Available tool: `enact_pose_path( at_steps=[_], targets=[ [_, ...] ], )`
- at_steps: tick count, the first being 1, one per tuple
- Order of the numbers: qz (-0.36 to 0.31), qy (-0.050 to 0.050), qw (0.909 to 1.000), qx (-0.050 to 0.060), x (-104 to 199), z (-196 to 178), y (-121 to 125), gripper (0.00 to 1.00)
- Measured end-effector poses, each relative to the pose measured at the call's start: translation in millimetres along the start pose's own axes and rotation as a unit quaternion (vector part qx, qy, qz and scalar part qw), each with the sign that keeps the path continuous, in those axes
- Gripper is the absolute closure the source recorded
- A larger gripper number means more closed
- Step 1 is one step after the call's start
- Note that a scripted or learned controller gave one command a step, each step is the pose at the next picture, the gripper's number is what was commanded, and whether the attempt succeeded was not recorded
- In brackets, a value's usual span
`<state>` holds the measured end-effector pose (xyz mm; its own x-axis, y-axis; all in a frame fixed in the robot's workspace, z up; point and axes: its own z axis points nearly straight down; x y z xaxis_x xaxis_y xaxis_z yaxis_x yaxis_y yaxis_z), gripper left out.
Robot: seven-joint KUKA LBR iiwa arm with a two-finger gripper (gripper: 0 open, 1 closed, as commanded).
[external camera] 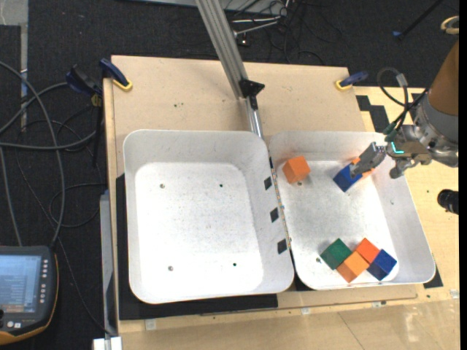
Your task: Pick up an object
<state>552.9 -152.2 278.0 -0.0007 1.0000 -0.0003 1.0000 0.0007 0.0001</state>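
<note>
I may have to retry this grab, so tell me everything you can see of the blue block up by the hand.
The blue block is a small, matte, solid-looking cuboid lying tilted in the upper part of the right bin, right of the lone orange cube. The hand sits at its upper right end, where something orange shows. I cannot tell whether the block is gripped or resting on the floor.

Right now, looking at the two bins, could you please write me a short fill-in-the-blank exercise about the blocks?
1. All the blocks lie in the ___ bin.
2. The gripper is nearest to a block of ___ colour.
3. The lone block by the divider is ___.
4. The cluster holds one ___ block, two orange and one blue.

Missing words: right; blue; orange; green
</note>
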Motion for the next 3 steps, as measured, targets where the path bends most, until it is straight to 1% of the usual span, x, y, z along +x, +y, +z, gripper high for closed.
enact_pose_path(
  at_steps=[1, 2, 3],
  targets=[
    [0.0, 0.001, 1.0, 0.003, 8, 57, -6, 0.0],
    [0.001, 0.001, 1.0, 0.003, 11, 107, -16, 0.0],
    [0.0, 0.001, 1.0, 0.003, 17, 169, -12, 0.0]
  ],
)
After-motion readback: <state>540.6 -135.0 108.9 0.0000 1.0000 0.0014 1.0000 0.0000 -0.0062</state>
